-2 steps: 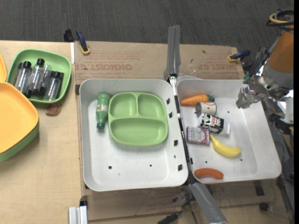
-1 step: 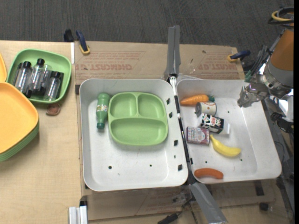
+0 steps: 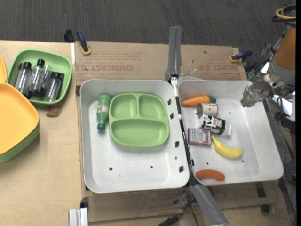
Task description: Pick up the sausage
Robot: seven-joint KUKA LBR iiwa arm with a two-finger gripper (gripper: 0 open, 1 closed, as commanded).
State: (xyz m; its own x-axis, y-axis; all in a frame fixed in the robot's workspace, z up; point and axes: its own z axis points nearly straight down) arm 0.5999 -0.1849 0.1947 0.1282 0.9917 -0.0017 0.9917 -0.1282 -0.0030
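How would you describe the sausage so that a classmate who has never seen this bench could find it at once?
Look at the right white bin of the two side by side, then go to its near edge. The sausage lies there alone, a short reddish-orange roll with rounded ends. The banana just above it is yellow and curved, and the carrot lies at the far edge with a green tip.
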